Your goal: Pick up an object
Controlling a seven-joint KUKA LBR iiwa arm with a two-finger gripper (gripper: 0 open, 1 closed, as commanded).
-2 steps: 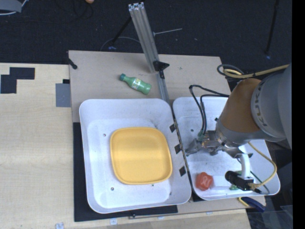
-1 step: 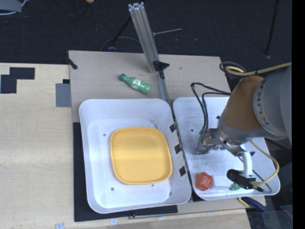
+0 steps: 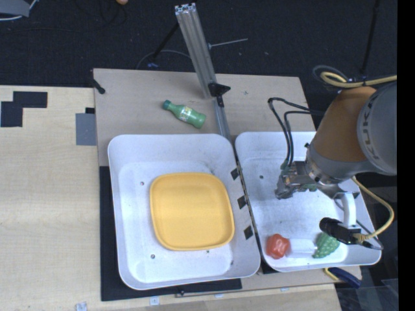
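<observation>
In the right bin (image 3: 259, 173), the gripper (image 3: 284, 190) hangs over bare floor near the bin's middle, how it is set I cannot tell, while the red object (image 3: 277, 245) lies toward the bin's near rim, with the green object (image 3: 326, 245) just rightward of it.

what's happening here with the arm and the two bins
A KUKA arm reaches into the right bin, its gripper low over the bin floor with nothing seen in it. A red object and a green object lie near the front edge. The left bin holds a yellow plate; a green bottle lies on the bench behind.
</observation>
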